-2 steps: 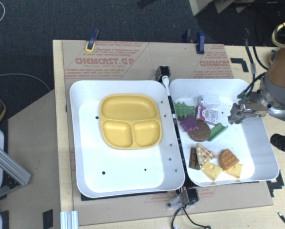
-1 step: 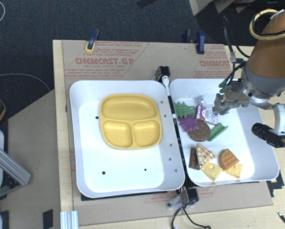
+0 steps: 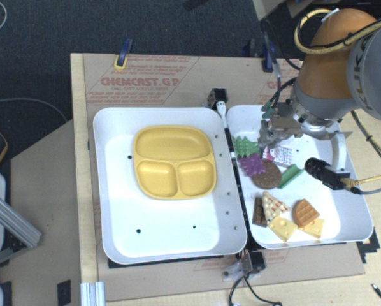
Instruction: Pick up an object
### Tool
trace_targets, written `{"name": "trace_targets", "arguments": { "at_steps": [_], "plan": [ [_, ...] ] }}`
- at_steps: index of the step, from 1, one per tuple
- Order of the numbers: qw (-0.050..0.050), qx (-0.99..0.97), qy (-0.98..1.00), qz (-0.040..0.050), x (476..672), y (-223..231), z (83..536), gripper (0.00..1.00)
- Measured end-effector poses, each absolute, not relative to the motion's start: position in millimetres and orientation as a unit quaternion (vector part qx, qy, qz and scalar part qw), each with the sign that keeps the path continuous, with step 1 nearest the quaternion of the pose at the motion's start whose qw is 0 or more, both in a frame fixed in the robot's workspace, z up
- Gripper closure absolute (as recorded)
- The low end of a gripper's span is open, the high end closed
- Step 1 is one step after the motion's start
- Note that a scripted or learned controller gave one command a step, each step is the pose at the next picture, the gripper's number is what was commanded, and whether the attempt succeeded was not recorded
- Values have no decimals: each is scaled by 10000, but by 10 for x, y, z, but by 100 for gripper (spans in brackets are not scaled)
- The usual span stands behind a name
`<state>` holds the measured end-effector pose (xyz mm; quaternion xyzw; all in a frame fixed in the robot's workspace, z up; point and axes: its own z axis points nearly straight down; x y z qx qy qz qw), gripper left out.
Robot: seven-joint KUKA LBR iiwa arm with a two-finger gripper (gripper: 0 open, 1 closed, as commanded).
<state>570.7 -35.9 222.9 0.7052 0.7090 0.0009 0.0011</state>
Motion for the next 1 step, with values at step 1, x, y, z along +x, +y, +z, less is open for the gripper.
{"name": "trace_targets", "arguments": {
  "at_steps": [1],
  "plan": [
    [17,7053,7089,19,5973,-40,2338,100]
  ]
}}
